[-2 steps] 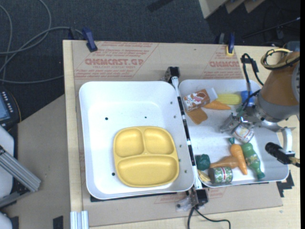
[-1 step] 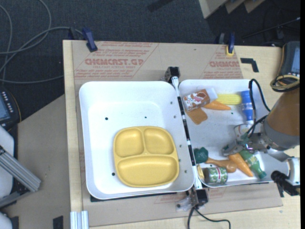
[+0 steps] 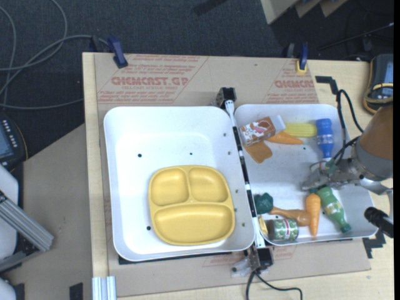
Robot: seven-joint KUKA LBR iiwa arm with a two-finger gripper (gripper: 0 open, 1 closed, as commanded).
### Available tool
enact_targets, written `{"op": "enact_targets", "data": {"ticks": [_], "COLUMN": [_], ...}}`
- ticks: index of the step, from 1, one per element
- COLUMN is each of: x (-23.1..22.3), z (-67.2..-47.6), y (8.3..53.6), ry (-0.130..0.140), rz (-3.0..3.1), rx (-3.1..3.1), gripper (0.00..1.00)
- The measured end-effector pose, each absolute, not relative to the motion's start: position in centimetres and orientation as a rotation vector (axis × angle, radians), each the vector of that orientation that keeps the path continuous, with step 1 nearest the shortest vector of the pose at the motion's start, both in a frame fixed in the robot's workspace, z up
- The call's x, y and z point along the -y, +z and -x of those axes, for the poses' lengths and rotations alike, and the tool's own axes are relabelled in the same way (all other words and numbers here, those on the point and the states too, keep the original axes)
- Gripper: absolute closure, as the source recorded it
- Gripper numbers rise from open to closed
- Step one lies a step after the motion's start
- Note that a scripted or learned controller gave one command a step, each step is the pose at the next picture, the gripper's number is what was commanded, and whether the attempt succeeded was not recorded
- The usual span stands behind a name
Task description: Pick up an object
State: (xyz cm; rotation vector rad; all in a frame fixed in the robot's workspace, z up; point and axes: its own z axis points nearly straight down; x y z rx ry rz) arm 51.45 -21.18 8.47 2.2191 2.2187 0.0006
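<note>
— Where's the claw [image 3: 320, 179] right now?

— Low in the right bin [image 3: 275, 114], out toward three o'clock, with the grey arm [image 3: 375, 149] coming in from the right. How wide the claw is parted, I cannot tell from here, and I see nothing clearly caught in it.

— What's closest to it?

— A green bottle [image 3: 334, 209] just at its five o'clock, lying tilted, and a carrot [image 3: 313, 212] beside that, nearly touching. A can [image 3: 282, 229] sits at seven o'clock by the bin's near edge.

— And further up?

— A blue bottle [image 3: 324, 136] at twelve o'clock from the claw, a corn cob [image 3: 300, 129] beside it, a snack packet [image 3: 257, 130] toward ten.

— The left bin [image 3: 125, 167]?

— A yellow divided plate [image 3: 190, 204] sitting in its lower middle.
</note>
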Motion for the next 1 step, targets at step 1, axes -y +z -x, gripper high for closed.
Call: {"op": "enact_targets", "data": {"ticks": [1], "x": [21.09], "z": [-51.45], "y": [9.59], "ry": [0.003], "rz": [-2.219], "rx": [-2.216], "gripper": [1.0]}}
